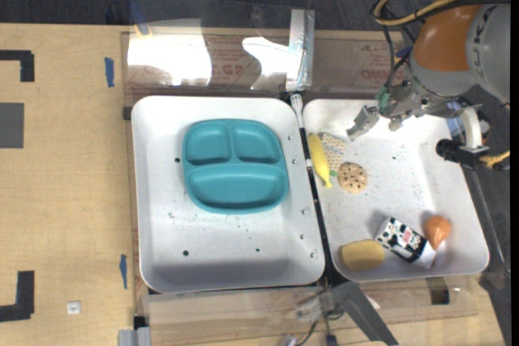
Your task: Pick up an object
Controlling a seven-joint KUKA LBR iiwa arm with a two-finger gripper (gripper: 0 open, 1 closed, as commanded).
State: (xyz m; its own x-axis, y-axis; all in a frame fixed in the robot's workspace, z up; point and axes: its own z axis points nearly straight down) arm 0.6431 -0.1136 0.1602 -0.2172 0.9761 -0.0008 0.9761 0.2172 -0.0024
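banana [319, 159]: yellow, lying along right bin's left wall
cookie [352, 177]: round, flat, just beside banana
carton [403, 239]: black-and-white, tilted, between bun [362, 254] and orange thing [438, 229]

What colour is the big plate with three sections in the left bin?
Teal blue. The plate shows clearly in the camera view, lying in the left bin.

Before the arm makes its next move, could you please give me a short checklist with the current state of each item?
1. Tool above the right bin, clear of its walls: ok.
2. Nothing between the tool's fingers: ok.
3. Nearest candidates, cookie and banana, unobstructed: ok.
4. Banana away from the bin wall: not ok, it lies along the left edge.
5. Black-and-white box free of neighbours: not ok, crowded by the orange piece.
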